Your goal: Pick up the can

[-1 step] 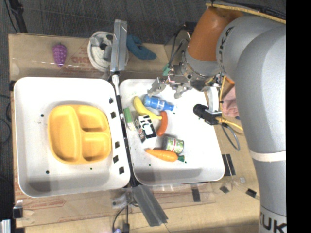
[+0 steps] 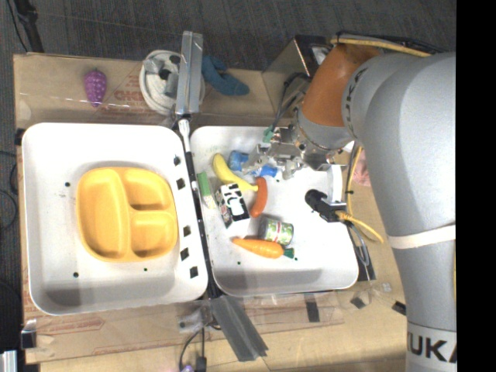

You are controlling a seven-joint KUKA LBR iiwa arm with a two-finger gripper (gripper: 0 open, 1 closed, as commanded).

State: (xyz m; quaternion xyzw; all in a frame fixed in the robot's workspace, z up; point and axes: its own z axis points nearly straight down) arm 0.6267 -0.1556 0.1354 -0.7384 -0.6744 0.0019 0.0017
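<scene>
We hover the gripper [image 2: 273,161] over the right bin [image 2: 325,266], grip state unclear; next we must descend onto the can [image 2: 276,229].

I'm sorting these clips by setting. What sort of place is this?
Probably a robotics lab bench set up for picking trials: a grey arm reaches over two white bins, one holding toy food and a can, the other a yellow tray, all on taped cardboard.

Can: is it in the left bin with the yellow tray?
No, the can lies in the right bin, beside the carrot.
</scene>
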